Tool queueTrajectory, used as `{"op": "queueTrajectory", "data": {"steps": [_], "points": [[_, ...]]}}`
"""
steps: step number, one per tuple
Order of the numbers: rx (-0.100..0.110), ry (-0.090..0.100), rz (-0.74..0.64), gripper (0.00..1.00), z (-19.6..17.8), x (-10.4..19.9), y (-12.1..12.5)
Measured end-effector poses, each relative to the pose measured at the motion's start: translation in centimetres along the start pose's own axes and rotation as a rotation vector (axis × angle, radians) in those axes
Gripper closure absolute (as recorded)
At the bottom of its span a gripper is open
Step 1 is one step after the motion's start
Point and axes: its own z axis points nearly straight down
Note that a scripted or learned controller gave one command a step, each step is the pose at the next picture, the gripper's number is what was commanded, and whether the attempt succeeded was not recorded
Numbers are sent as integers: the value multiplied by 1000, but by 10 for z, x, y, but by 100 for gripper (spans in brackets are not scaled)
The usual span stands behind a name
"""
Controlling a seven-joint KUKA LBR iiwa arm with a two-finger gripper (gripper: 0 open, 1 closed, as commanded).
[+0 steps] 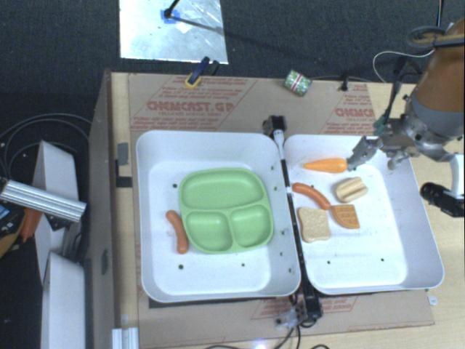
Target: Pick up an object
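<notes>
Right now gripper (372, 151) sits over the upper right part of the right bin (407, 267), just right of the carrot (325, 166). Two fingers (360, 153) visible, spread apart, nothing between them. One tip is near the carrot's thick end; can't tell if it touches.

Right bin contents: carrot lying flat along the top, sausage (311, 194) angled below it near the divider, bread roll (351, 189) right of that, toast slice (314, 224) lower down, waffle-like orange square (346, 216) just beside the toast on its right.

Left bin (156, 158): green divided plate (225, 209), three compartments, centred. Second sausage (176, 231) lying in the bin just left of the plate, outside the plate.

Writing: cardboard sheet (218, 100) under the bins has red print reading "CHEMCAST GP" at upper left; similar red print at upper right, partly hidden, not legible. Small green can (297, 82) on its side on the cardboard above the bins, label unreadable.

Silver sheet (173, 19) on the dark floor beyond the counter, with a blue patch on it.
</notes>
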Motion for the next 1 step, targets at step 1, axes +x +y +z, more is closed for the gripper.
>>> {"op": "queueTrajectory", "data": {"steps": [1], "points": [[0,-1,2,0,176,-29,-22]]}}
